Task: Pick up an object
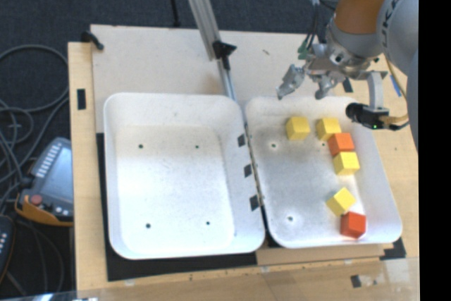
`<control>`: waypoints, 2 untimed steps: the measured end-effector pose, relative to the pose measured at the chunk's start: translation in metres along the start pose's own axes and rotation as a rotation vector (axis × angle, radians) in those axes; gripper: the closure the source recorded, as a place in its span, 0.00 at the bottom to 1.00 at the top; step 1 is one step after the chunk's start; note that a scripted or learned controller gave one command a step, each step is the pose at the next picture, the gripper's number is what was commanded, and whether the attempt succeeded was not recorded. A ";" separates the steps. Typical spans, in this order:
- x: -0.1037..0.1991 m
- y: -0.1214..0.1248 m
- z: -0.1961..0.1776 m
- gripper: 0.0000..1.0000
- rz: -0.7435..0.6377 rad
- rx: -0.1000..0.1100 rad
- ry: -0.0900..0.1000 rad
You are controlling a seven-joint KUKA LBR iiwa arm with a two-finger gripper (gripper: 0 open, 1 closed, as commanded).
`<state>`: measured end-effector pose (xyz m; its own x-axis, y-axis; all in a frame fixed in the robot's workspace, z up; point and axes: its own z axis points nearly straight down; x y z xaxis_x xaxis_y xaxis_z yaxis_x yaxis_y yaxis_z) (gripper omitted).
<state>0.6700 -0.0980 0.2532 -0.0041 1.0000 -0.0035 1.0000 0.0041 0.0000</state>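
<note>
Blocks (342,166) below claw (306,85) (spread)

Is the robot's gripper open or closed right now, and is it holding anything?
Open and holding nothing. The gripper hangs above the right bin's far edge, its two fingers spread apart with bare gap between them.

We count six small blocks in the right bin (282,151) (all resting on its floor): a yellow block (297,127), a second yellow (328,127), an orange block (341,144), a third yellow (346,163), a tilted yellow (341,200) and a second orange (353,224)
</note>
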 end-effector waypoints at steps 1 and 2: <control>-0.034 0.008 0.113 0.00 0.006 0.006 0.001; -0.066 -0.004 0.159 0.00 0.007 0.004 0.001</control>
<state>0.6666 -0.1647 0.0946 0.0026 1.0000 -0.0027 1.0000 -0.0026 -0.0035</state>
